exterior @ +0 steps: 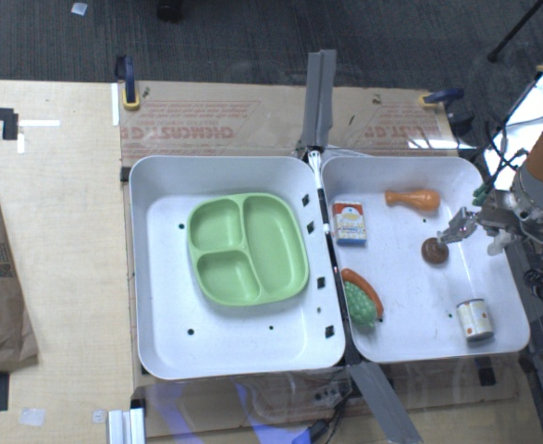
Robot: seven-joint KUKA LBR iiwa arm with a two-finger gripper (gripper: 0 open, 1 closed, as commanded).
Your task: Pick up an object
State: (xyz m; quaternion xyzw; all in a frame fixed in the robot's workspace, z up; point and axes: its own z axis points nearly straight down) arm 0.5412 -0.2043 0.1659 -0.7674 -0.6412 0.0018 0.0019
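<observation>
Arm enters at right edge of frame, mid-height; end effector (460,228) extended leftward, wrist roughly level.

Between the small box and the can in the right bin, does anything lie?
Yes, roughly: the brown round object sits near the line from the small box to the can, seen in the camera view.

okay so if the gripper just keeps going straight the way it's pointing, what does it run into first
Most likely the small brown round object. The gripper points left and slightly down in the right bin, and that object lies just past its tip. Depth is unclear from this one slanted view, so it might pass above.
</observation>
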